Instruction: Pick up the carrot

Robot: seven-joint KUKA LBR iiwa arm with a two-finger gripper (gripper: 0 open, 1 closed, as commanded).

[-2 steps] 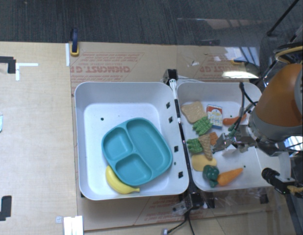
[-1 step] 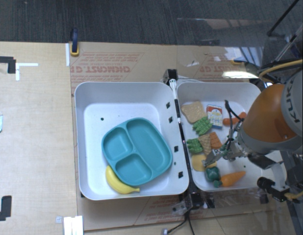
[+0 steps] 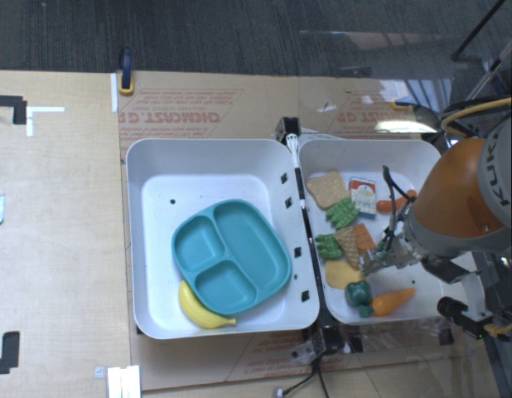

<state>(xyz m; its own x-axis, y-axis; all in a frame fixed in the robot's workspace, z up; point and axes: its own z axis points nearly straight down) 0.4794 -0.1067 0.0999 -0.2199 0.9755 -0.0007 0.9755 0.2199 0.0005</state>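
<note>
Camera view: two white bins sit side by side on a tan bench. The left bin [image 3: 148, 247] fills the middle of the frame and holds a teal divided plate [image 3: 231, 255], tilted so its three compartments run diagonally. A yellow banana [image 3: 202, 309] lies just beside the plate's lower left edge, near the bin's bottom wall.

The right bin [image 3: 322, 152] sits toward the right of the frame and holds a scatter of toy food. Near its upper left are a slice of brown bread [image 3: 326, 189] and a small white carton [image 3: 363, 196] with red print. Below them lie green leafy pieces [image 3: 342, 214], a tan cracker-like piece [image 3: 349, 240] and a yellow slice [image 3: 340, 274]. The carrot [image 3: 392, 300] lies at the lower part of this bin, orange body pointing to the right, with its dark green top [image 3: 359, 293] at its left end.

The arm [image 3: 459, 197] enters from the right edge, its orange band large in the frame. The gripper [image 3: 380, 259] hangs over the middle of the right bin, just above and to the left of the carrot, apart from it. Whether it is released or clenched cannot be told; nothing is seen in its grasp.
</note>
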